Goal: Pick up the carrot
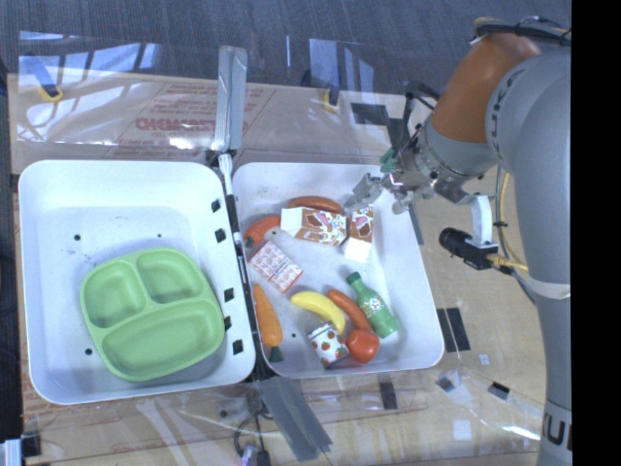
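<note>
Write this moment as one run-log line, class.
hand: above right bin's far side | carrot: lying by that bin's left wall, untouched | status: not yet picked

Two white bins (58, 187), one green tray (150, 314), one carrot (268, 320), one banana (318, 306), one green bottle (374, 307).

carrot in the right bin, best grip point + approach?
Judging by pose: grip the carrot mid-body, from straight above, fingers closing across its width. It lies flat, lengthwise along the right bin's left wall, so the wall-side finger has little room. The hand sits over the far corner.
</note>
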### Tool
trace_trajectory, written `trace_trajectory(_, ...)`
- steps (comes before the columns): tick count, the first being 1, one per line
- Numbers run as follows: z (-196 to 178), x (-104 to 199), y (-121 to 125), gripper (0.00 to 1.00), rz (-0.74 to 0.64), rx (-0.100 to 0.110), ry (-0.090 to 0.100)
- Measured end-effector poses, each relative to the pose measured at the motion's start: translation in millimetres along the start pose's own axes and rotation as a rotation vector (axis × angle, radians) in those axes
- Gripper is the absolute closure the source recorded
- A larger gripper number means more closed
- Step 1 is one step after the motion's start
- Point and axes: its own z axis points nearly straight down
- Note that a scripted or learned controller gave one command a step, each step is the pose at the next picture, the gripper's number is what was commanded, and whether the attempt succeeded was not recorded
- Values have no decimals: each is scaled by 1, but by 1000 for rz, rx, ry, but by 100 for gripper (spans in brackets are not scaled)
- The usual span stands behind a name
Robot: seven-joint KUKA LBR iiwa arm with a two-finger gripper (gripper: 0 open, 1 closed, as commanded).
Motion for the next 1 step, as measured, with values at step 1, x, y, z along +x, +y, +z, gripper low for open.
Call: trace_trajectory(1, 99, 89, -33, 0, -165, -7, -3)
